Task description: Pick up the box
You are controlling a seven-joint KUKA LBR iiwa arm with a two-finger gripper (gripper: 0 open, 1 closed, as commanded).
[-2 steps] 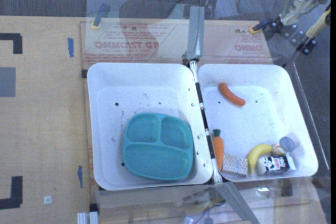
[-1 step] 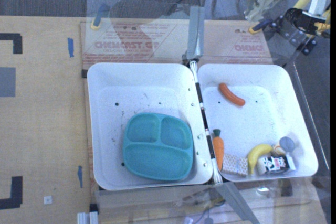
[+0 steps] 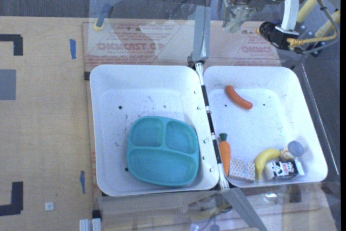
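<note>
The box (image 3: pixel 243 170), small, flat and with a pinkish pattern, lies at the front edge of the right bin (image 3: pixel 303 96). It sits between a toy carrot (image 3: pixel 224 152) and a banana (image 3: pixel 266 159). My gripper (image 3: pixel 237 20) hangs high above the bench behind the right bin's far left corner, far from the box. It is open with nothing between its fingers.
A black-and-white carton (image 3: pixel 284 169) and a grey cap (image 3: pixel 295 147) lie in the right bin's front right corner. A sausage (image 3: pixel 238 97) lies near its back. The left bin (image 3: pixel 108 94) holds a teal divided plate (image 3: pixel 162 151). A metal divider (image 3: pixel 201 35) stands behind the bins.
</note>
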